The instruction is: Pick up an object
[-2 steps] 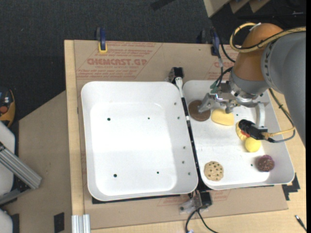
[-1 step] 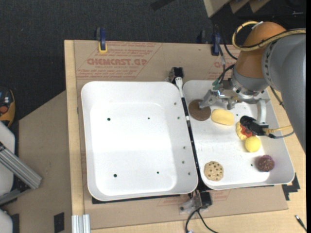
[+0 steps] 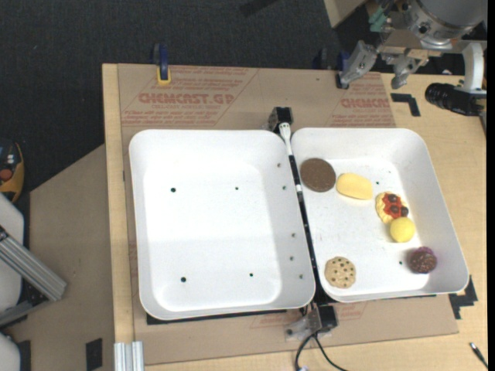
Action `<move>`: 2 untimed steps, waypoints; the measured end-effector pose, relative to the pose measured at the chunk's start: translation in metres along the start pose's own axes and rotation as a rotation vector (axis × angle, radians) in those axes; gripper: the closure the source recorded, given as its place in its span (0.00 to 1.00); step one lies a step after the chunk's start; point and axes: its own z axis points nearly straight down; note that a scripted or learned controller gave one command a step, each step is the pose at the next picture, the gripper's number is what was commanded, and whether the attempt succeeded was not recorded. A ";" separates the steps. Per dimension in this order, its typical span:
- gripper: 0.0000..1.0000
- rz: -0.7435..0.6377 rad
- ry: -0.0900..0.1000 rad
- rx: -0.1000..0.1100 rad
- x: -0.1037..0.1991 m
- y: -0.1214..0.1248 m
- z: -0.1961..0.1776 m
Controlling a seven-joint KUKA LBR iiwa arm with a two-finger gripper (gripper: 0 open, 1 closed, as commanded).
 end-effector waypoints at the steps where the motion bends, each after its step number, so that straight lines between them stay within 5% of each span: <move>1: 1.00 0.003 -0.002 0.014 -0.002 -0.002 0.000; 2: 1.00 0.001 0.004 0.031 0.059 -0.057 0.070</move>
